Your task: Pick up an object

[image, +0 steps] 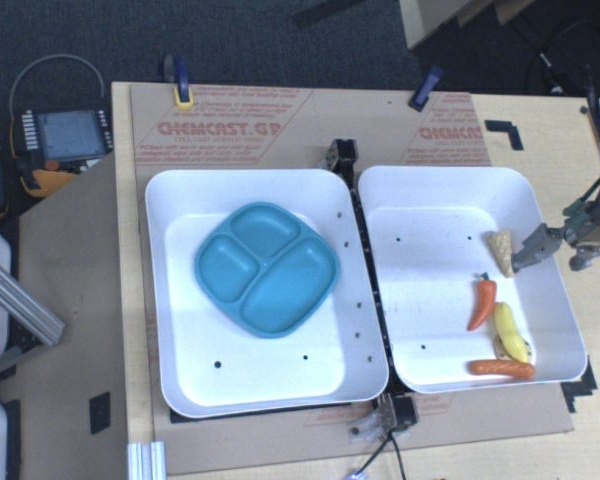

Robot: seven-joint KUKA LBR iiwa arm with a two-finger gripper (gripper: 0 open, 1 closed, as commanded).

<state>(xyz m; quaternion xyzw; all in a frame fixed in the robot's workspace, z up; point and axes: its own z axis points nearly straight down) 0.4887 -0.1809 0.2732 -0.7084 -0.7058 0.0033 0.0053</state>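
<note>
The right bin (430, 268) holds a few small items along its right side. A beige lump (499, 247) lies near the right wall. Below it are a red-orange chilli-shaped piece (482, 305), a yellow banana (511, 333) and an orange carrot-like piece (501, 369). My gripper (525, 254) reaches in low over the right wall, its tip right beside the beige lump, touching or nearly so. Nothing is visibly lifted.
The left bin (180, 368) carries a blue divided plate (268, 268) in its middle. The bins meet at a black-clipped seam (365, 278). Cardboard covers the bench behind them, with clamps at its far edge. A pendant with a screen (68, 133) lies at left.
</note>
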